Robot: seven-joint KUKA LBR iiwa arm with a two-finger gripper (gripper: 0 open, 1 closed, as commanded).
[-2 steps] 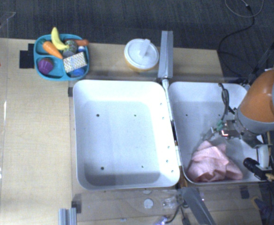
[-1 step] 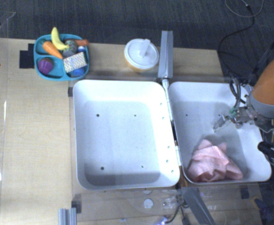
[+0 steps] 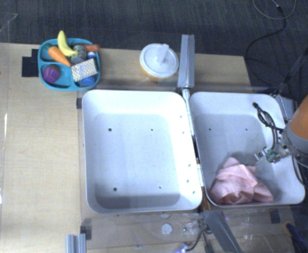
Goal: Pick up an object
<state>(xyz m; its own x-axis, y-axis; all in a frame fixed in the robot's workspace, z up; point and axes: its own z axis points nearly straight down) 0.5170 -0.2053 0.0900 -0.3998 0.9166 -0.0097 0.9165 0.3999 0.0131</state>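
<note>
Two white bins (image 3: 138,101) | wooden bench (image 3: 32,157) | dark carpet (image 3: 117,7)

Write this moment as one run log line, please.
stage: approach | target: pink cloth in right bin | claw: above cloth's right edge, nothing seen held | left bin: white

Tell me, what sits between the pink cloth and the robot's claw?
Nothing: in the camera view, the pink cloth and the gripper are separated by bare white bin floor.
</note>
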